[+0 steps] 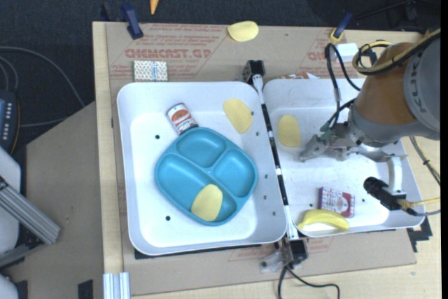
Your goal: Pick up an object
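Gripper [311, 150]: low in the right bin [315, 91], grip state you cannot tell | target candidate: yellow chip [288, 130], just left of the gripper, flat and apart | alternatives nearer you: red packet [337, 201], banana [323, 220], unreached.

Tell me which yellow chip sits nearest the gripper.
The yellow chip in the right bin, just left of the gripper; the others lie in the left bin or outside.

Robot lab: cabled bench [203, 38], bins [133, 171].
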Controlling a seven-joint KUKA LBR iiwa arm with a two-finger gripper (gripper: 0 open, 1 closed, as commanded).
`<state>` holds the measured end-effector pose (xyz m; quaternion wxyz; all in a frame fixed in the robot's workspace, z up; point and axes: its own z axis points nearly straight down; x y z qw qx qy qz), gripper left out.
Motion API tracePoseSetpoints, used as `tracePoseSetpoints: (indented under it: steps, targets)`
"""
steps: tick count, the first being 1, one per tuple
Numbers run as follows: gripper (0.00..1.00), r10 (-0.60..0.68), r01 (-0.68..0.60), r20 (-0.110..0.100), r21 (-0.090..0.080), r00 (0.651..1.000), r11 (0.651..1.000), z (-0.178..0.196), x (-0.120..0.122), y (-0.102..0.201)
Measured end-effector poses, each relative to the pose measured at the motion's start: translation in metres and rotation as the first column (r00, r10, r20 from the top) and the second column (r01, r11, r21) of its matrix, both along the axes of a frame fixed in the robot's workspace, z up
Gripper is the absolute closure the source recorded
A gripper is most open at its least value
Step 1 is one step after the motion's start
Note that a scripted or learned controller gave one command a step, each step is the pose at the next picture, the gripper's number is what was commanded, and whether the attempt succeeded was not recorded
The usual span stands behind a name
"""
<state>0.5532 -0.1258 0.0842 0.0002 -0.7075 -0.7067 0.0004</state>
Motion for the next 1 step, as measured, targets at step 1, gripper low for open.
tracePoseSetpoints:
  steps: [1]
  targets:
    - [0.00,0.002,-0.002,0.002,0.000,1.000,1.000,0.0023,0.0513,0.0343]
